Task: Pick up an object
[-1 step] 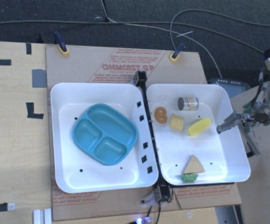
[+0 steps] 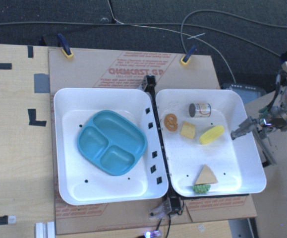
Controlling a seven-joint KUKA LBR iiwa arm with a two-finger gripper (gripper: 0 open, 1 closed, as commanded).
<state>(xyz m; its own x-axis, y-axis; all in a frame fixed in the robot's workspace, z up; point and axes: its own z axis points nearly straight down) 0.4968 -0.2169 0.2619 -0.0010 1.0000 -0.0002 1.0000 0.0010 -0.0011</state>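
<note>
The right bin (image 2: 232, 157) holds several small objects. A small can (image 2: 200, 109) lies on its side near the back. Below it sit a brown pretzel-like ring (image 2: 170, 122), a pale yellow block (image 2: 187, 130) and a yellow corn cob (image 2: 211, 134). A tan wedge on a green piece (image 2: 205, 178) rests near the front wall. My gripper (image 2: 243, 128) hangs over the right rim of this bin, to the right of the corn cob and apart from it. Nothing shows in its grasp.
The left bin (image 2: 64, 133) holds a blue divided plate (image 2: 111, 142). A black divider (image 2: 155, 133) runs between the bins. Cables cross the dark floor behind, and two clamps (image 2: 65, 47) pin the cardboard under the bins.
</note>
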